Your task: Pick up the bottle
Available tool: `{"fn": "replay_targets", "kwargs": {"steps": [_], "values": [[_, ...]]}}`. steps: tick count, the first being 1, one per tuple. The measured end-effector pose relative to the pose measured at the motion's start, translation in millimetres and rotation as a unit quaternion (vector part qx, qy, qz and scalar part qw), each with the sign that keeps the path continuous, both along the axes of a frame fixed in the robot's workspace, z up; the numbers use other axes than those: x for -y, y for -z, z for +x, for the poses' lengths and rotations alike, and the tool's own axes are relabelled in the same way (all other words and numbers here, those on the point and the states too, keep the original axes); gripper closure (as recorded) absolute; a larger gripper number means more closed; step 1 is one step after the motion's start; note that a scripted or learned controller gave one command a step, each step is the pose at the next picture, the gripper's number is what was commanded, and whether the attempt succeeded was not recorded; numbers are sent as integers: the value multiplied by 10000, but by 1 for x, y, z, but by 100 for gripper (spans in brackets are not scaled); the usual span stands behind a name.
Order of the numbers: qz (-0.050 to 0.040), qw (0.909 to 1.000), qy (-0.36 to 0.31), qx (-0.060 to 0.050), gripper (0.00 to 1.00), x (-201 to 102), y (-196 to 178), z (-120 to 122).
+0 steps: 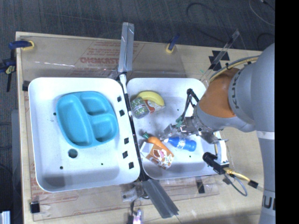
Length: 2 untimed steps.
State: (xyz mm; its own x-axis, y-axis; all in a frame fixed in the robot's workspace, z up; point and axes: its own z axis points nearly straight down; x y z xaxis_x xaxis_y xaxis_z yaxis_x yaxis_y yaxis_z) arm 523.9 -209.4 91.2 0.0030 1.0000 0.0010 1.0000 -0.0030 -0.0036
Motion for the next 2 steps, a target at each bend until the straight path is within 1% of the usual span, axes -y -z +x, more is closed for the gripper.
{"fn": "replay_targets", "kwargs": {"steps": [1, 2], "values": [[3, 9997, 258, -2, 0, -36, -38, -26], [-31, 9994, 317, 154, 0, -37, -12, -38]]}}
